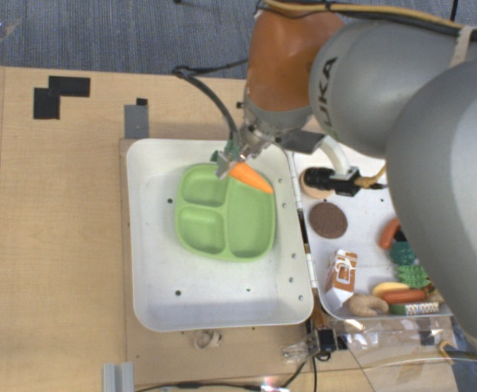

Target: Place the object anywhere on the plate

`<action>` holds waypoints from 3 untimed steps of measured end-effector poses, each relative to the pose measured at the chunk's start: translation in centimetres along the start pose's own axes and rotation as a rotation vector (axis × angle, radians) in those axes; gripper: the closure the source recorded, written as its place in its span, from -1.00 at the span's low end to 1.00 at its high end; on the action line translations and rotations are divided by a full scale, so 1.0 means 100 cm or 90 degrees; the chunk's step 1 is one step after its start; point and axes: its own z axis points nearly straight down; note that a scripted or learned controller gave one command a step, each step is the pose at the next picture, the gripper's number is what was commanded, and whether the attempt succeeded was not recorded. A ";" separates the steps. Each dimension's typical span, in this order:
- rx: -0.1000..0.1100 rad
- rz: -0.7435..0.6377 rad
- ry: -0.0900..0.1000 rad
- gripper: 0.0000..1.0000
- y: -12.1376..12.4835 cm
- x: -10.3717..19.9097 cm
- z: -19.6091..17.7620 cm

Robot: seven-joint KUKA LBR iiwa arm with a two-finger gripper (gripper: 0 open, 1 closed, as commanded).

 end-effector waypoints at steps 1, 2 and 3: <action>-0.002 -0.247 -0.002 1.00 0.007 0.065 -0.052; 0.000 -0.246 -0.002 -1.00 0.006 0.063 -0.051; -0.006 -0.247 -0.005 1.00 0.009 0.063 -0.064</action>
